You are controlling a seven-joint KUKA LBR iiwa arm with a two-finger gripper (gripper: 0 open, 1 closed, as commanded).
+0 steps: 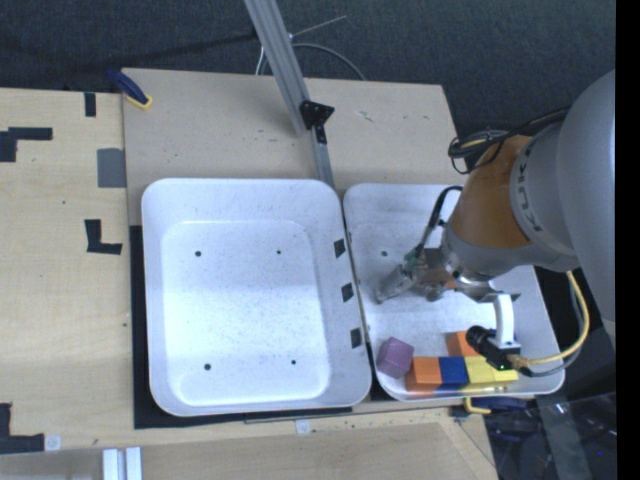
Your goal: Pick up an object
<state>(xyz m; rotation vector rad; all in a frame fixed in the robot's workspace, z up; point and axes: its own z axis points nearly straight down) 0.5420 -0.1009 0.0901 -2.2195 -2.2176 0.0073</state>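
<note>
My gripper (pixel 396 286) is low inside the right bin (pixel 372 218), near its middle and pointing toward the left wall. The grey arm with its orange band (pixel 485 213) reaches in from the right above it. Several blocks lie along the bin's front edge: a purple block (pixel 396 356), an orange block (pixel 427 370), a blue block (pixel 452 370) and a yellow block (pixel 481 374). A smaller orange block (pixel 459 344) sits just behind them. The gripper is above and apart from these blocks, and nothing shows in it.
The left bin (pixel 160 208) lies beside the right one, sharing a raised divider (pixel 345 288). A slanted metal post (pixel 285 58) crosses the bench behind the bins. A yellow cable (pixel 570 343) loops by the right bin's front corner.
</note>
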